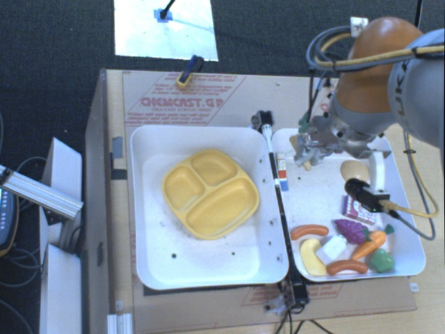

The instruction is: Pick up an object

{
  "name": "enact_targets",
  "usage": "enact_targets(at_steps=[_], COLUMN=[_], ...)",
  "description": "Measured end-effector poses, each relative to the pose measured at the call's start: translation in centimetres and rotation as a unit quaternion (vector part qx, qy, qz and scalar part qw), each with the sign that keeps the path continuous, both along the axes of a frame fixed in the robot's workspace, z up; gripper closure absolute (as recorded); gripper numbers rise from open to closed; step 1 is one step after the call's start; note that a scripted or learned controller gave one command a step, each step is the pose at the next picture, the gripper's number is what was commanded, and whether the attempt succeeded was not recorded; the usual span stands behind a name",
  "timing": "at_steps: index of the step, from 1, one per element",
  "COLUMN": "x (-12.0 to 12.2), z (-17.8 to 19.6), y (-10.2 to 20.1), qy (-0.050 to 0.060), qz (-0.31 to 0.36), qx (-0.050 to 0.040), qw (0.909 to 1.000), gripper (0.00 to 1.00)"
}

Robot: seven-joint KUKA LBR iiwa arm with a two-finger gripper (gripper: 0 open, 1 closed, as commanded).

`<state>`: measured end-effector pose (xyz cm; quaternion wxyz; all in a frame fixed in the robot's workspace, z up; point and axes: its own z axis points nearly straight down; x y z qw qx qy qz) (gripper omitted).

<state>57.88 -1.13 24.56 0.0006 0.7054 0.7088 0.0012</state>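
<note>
My gripper [306,154] hangs over the far left part of the right bin [306,193], close to the divider between the two bins. Toy food lies along the near side of that bin: two sausages [309,231] [345,266], a yellow piece [311,256], a white block [334,247], purple grapes [350,229], a carrot [372,244] and a green pepper [381,260]. A pink and white packet [358,211] lies a little farther back. Just right of the gripper sits a pale tan item [354,169], partly hidden by the arm.
A yellow divided tray [210,192] lies in the middle of the left bin [153,256]. The bins rest on a cardboard sheet [188,99] that bears a small yellow and blue tool [188,72]. The bare floor of the right bin shows below the gripper.
</note>
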Motion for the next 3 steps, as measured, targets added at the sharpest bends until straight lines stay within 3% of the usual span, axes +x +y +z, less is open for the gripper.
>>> enact_targets(at_steps=[1,3], x=[1.4,1.3], z=[-0.2,-2.5], y=[2.1,2.3], qy=[0.0,0.001], qz=[0.0,-0.001], qx=[-0.0002,-0.0008], qw=[1.0,1.0], gripper=[1.0,1.0])
